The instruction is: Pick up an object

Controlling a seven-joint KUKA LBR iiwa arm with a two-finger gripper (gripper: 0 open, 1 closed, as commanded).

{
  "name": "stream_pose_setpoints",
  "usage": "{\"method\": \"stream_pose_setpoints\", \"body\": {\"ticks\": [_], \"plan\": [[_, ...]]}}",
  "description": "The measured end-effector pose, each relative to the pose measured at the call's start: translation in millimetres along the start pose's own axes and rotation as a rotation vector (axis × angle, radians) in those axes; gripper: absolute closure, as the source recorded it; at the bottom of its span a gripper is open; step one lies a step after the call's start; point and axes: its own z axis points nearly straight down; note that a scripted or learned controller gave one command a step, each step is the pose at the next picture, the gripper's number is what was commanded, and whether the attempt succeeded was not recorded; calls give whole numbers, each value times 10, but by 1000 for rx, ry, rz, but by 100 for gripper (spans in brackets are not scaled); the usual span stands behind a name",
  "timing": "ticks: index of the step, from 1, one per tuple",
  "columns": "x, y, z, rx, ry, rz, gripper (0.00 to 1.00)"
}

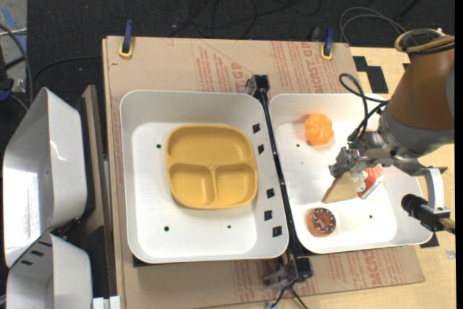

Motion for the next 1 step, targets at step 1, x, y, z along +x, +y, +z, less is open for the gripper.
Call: {"method": "stream_pose_setpoints", "body": {"ticks": [1], "plan": [[479, 133, -134, -2, -1, 1, 100]]}}
